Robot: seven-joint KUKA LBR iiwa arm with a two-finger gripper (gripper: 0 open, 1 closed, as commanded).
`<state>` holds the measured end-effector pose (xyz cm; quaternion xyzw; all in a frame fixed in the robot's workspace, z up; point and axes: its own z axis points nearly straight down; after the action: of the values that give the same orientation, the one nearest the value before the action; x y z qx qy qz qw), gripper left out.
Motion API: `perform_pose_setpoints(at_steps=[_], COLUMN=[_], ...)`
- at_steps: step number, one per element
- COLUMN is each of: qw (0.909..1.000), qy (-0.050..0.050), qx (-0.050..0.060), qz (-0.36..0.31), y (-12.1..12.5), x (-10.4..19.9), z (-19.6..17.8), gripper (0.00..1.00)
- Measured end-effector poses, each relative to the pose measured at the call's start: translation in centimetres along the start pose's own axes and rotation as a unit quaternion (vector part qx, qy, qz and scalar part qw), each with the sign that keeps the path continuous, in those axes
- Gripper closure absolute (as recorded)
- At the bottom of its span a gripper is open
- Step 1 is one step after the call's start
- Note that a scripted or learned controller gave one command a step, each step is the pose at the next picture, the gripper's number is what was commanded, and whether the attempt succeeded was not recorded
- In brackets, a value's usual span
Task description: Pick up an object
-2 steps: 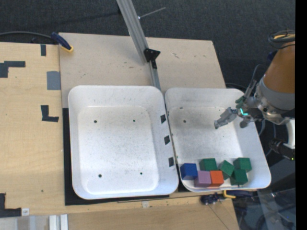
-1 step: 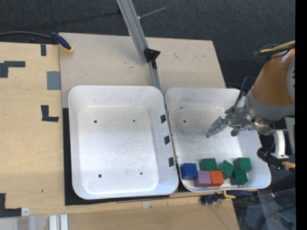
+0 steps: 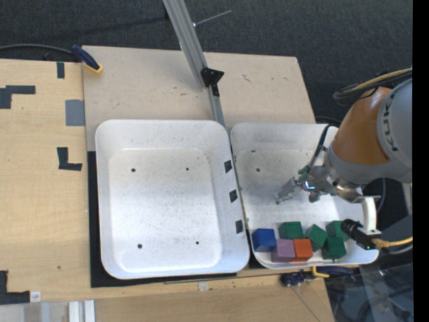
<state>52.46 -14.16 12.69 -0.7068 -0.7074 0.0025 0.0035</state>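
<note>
Blocks cluster along the near edge of the right bin (image 3: 281,136), the part of the scene closest to the camera: a blue block (image 3: 264,238) at the left end, a purple block (image 3: 285,249) and an orange block (image 3: 303,247) next to it, and green blocks (image 3: 291,230) just behind and to their right, several of them touching. The left bin (image 3: 164,129) sits beside it on the table (image 3: 40,200). Any of these blocks would serve as the object to pick up. The end effector (image 3: 289,192) hangs over the middle of the right bin, its fingers pointing left and down toward the bin floor, apart from every block; nothing lies between the fingers, though whether they stand apart or together is too small and dark to tell. The relation that matters is this: the cluster lies toward the near side of the end effector, with the green blocks almost straight nearward of it and the blue block nearward and slightly left. The blocks look roughly cubic, so no long axis favours one approach angle, but their crowding does; I judge the blue block, with open floor on its left and far sides, the easiest to straddle. The next move would call for a shift nearward and a descent, and a finger landing on a neighbouring block is the likely way to fail.
</note>
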Motion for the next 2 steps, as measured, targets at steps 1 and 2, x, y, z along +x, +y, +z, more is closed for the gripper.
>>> perform_pose_setpoints(at_steps=[1, 2], qw=[1.0, 1.0], qy=[-0.001, 0.0], qx=[-0.002, -0.002], qz=[0.0, 0.0], y=[-0.1, 0.0], x=[0.1, 0.1], z=[3.7, 2.6], gripper=[0.0, 1.0])
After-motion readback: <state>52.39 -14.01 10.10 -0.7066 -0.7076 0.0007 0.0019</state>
